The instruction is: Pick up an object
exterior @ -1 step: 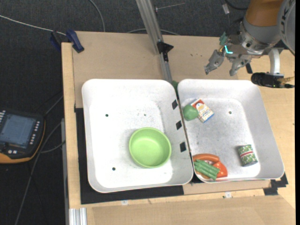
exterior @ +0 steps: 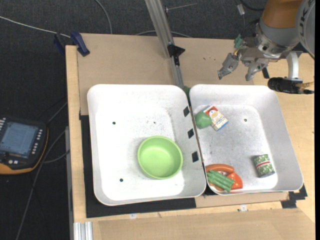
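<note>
Above the far rim of the right bin, out over bare bench, hangs the gripper, fingers spread apart and holding nothing. Nearest thing to take: the small carton, white with red and blue print, lying inside the right bin near its far left corner, so toward the camera and a little left of the fingers, lower down on the bin floor. Long axis of the carton slanted, running from far left to near right. Touching it on the left, a green round piece, pressed close to the bin's left wall, leaving little room on that side. Well apart, along the near edge of the right bin: a green can toward the right corner, and a red and green pile of toy vegetables at the left corner. In the left bin, a green bowl. White, smooth, lightly speckled bin floor; open space to the right of the carton, probably the easier side for an approach.
</note>
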Controlling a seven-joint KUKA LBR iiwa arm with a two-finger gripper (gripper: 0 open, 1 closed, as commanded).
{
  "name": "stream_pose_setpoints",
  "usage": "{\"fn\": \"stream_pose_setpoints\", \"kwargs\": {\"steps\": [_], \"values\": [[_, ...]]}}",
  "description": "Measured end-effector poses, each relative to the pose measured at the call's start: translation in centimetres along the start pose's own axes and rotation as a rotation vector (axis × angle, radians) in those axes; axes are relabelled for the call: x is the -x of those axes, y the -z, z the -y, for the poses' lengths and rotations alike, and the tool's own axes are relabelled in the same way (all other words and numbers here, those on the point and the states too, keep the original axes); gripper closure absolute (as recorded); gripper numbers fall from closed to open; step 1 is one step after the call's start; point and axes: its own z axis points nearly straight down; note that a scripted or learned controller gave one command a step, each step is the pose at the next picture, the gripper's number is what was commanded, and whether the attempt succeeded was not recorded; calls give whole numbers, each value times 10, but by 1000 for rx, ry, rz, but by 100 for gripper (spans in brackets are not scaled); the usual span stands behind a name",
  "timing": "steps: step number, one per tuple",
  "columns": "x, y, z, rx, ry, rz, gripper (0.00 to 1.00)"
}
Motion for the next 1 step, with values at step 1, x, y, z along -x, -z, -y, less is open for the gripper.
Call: {"fn": "stream_pose_setpoints", "kwargs": {"steps": [1], "values": [[-1,-42,2,-3,0,0,0]]}}
